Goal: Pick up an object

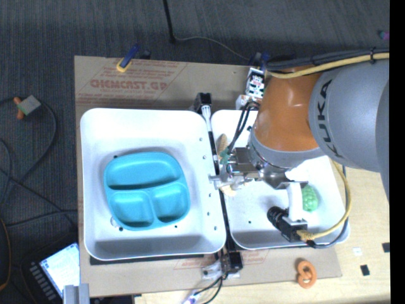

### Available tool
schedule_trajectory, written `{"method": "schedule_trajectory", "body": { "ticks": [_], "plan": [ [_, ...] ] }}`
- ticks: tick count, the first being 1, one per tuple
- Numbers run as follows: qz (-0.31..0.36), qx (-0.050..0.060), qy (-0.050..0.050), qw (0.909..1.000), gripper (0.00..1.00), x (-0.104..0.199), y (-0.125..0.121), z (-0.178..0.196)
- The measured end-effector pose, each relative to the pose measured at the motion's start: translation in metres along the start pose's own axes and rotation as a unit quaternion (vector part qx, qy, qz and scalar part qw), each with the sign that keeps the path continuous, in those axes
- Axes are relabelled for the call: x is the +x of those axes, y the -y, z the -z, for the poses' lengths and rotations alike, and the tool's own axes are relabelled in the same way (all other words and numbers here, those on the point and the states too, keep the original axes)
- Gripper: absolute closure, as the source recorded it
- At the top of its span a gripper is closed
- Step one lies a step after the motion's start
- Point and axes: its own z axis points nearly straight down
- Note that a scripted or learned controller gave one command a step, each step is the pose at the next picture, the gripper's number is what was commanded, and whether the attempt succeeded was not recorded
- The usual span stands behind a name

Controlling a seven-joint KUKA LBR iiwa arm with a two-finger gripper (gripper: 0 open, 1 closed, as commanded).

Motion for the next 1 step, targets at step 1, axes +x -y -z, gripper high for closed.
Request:
{"method": "schedule_trajectory", "body": {
  "ticks": [1],
  "plan": [
    [-0.001,-0.001,0.001,1.0000,1.00,0.0244,-0.1286,-0.0133]
  ]
}}
